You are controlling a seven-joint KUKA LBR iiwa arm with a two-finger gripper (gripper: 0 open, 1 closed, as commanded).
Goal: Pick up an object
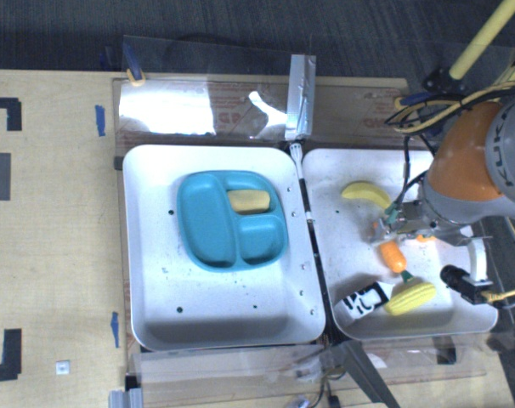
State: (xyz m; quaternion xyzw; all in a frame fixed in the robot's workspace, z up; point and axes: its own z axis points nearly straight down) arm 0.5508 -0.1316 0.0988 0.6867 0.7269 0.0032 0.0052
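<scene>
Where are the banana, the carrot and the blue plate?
banana [367, 195]: camera view, right bin, middle of its curved body.
carrot [393, 257]: camera view, right bin, middle of its orange body.
blue plate [208, 219]: camera view, left bin, bare floor of its large compartment.

Carrot [393, 257] crowded; left bin [147, 296] roomy

Honestly nothing readable here, just part of some dark lettering on the grey arm [506, 147], cut off by the edge.
</scene>
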